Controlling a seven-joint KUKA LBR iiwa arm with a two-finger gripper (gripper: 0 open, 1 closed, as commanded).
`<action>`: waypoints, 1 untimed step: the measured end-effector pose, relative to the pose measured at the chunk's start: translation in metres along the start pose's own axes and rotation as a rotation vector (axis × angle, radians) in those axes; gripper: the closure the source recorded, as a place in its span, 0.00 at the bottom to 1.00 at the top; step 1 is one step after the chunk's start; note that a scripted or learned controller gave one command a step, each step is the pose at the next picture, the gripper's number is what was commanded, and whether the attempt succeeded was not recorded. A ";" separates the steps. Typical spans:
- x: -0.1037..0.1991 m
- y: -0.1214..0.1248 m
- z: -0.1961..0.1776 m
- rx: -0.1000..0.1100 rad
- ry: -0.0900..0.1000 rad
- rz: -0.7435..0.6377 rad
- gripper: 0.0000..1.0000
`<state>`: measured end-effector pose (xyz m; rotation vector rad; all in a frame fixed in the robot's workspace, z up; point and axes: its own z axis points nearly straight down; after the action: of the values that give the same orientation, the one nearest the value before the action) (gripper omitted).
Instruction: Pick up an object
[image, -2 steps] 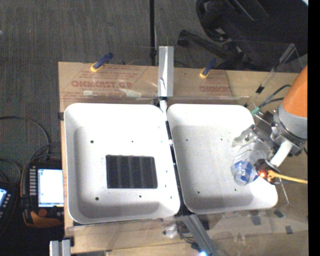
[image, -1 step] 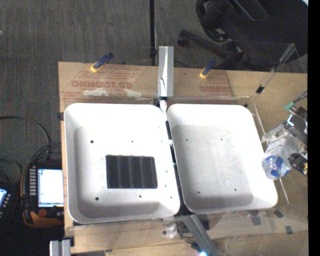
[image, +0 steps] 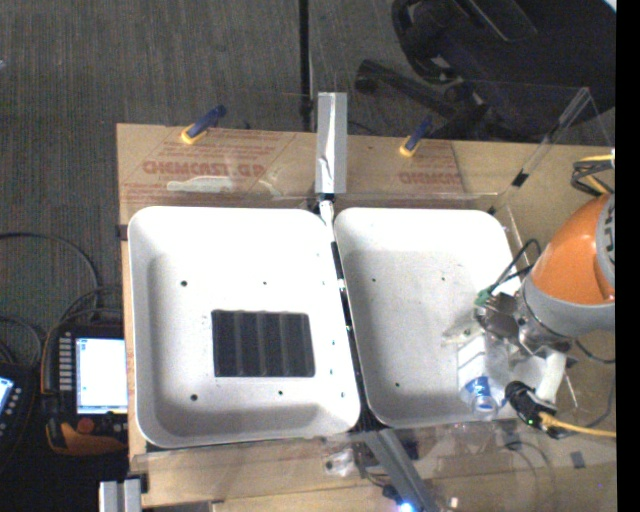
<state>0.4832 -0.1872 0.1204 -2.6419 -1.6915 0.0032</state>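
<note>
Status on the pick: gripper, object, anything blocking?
Gripper low at right bin's right edge, jaws hidden under wrist. Small blue-and-clear object beside it, grasp unconfirmed. Dark ribbed tray in left bin, out of the way.

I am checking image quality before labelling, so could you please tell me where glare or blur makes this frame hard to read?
In the camera view, the gripper area is soft and cluttered, so its state is unreadable; the right bin looks bright and washed out; the dark ridged object in the left bin stays crisp.
</note>
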 end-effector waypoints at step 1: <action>0.029 -0.013 -0.042 -0.002 -0.002 -0.256 0.00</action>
<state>0.4837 -0.1553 0.1628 -2.4068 -2.0163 0.0026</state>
